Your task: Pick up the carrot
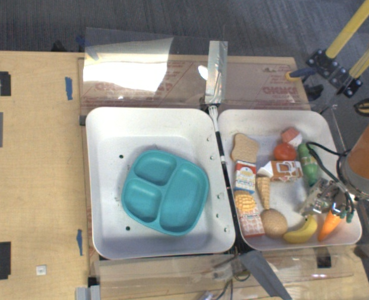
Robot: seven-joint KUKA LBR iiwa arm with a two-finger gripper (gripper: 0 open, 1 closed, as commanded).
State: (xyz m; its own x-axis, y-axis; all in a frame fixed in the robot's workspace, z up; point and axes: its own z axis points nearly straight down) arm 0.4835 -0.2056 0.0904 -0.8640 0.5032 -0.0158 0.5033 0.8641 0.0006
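The arm (366, 158) comes in over the right edge of the right bin (259, 119), its orange band showing at that rim and its grey wrist angled down and leftward into the bin's near right corner. The gripper (332, 202) hangs low there, a tangle of metal parts and black cable, just above the bin floor. Its tips sit between the banana (301, 230) and the carrot (328, 225), and whether the fingers are spread or pressed together cannot be told from this slant; nothing is plainly seen pinched between them.

The carrot lies in the near right corner of the right bin, close to the near rim, tilted with its thick end toward the gripper, which touches or nearly touches it from above. The banana curves just left of it, and a potato (274, 221) rests beside the banana's left end. Along the left wall of this bin stand a bread slice (245, 147), a carton (245, 177) and a corn cob (245, 206), running from far to near. A green bottle (308, 165) and a red fruit (285, 152) lie toward the far right corner.

The left bin (103, 130) holds a teal tray (166, 192) with three compartments, set near its middle.
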